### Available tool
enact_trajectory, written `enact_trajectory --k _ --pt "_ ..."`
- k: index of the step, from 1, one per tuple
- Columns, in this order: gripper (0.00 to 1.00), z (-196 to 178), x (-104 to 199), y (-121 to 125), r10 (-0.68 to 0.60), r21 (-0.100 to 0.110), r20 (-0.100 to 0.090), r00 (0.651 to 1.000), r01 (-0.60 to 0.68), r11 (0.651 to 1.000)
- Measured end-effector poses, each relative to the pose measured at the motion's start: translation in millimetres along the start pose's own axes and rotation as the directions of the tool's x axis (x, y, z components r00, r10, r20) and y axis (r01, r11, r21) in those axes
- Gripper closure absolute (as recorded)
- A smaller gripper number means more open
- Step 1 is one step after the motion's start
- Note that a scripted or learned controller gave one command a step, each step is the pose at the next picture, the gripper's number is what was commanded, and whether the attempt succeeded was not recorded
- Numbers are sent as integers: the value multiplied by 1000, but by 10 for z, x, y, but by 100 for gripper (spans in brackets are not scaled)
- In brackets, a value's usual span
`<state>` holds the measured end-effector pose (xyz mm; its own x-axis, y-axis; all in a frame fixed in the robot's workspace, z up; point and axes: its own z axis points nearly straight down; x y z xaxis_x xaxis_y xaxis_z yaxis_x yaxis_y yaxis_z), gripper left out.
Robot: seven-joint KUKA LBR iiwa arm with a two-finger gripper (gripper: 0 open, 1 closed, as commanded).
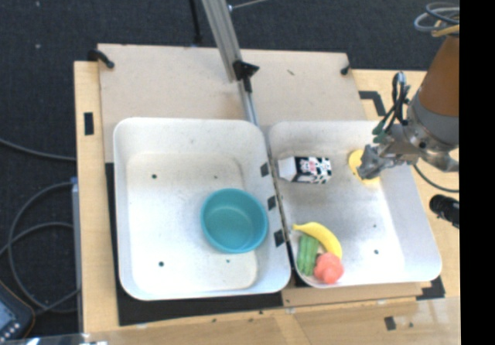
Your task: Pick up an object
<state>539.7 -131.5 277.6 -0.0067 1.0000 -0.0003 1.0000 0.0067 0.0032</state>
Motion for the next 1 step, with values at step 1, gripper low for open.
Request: enact_trajectory --k 1 --pt "100 162 478 201 1 4 -1 1000 -1 1000"
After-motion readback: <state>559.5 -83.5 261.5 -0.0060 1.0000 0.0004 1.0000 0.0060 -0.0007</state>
